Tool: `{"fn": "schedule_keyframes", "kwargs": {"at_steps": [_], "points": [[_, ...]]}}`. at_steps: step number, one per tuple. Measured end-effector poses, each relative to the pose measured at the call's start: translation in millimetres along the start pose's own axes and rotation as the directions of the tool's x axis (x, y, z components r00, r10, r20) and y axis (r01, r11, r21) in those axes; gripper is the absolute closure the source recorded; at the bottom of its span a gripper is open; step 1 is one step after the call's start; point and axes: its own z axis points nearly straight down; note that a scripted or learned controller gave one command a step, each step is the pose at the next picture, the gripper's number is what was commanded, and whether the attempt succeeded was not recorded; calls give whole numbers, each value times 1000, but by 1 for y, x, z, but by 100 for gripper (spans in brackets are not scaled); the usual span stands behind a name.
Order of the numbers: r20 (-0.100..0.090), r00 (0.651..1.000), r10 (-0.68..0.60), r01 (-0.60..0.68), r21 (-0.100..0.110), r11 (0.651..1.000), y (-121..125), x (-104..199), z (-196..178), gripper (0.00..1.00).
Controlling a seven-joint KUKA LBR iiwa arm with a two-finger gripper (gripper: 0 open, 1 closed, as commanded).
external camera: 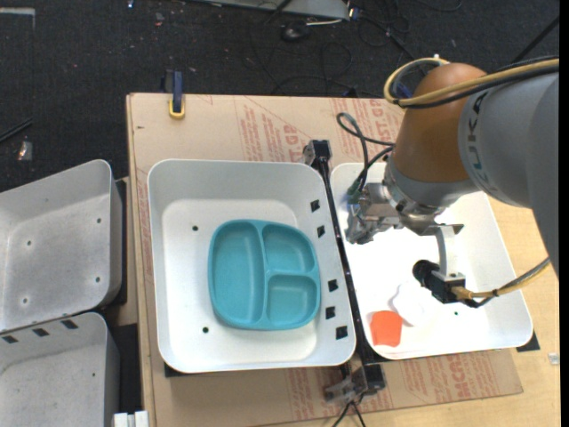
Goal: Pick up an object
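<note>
A teal divided plate (264, 274) lies flat in the left bin (173, 194). In the right bin (498, 265), near its front edge, an orange block (385, 327) sits beside a small white object (410, 304); they look to be touching. My gripper (359, 225) hangs low over the right bin's left side, close to the wall between the bins and well behind the orange block. The grey and orange wrist covers most of it. Something small and blue shows by the gripper, too hidden to name.
A black fitting (436, 279) on a cable hangs from the arm just behind the white object. Both bins rest on a cardboard sheet (249, 127). White lids (53, 238) lie off to the left, and cables cross the dark floor behind.
</note>
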Motion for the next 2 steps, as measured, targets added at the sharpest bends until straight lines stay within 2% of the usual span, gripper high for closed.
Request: {"fn": "schedule_keyframes", "kwargs": {"at_steps": [1, 2], "points": [[-1, 1000, -2, 2, -1, 1000, -15, 50, 0, 100], [-1, 1000, -3, 3, -1, 1000, -41, 102, -8, 100]]}}
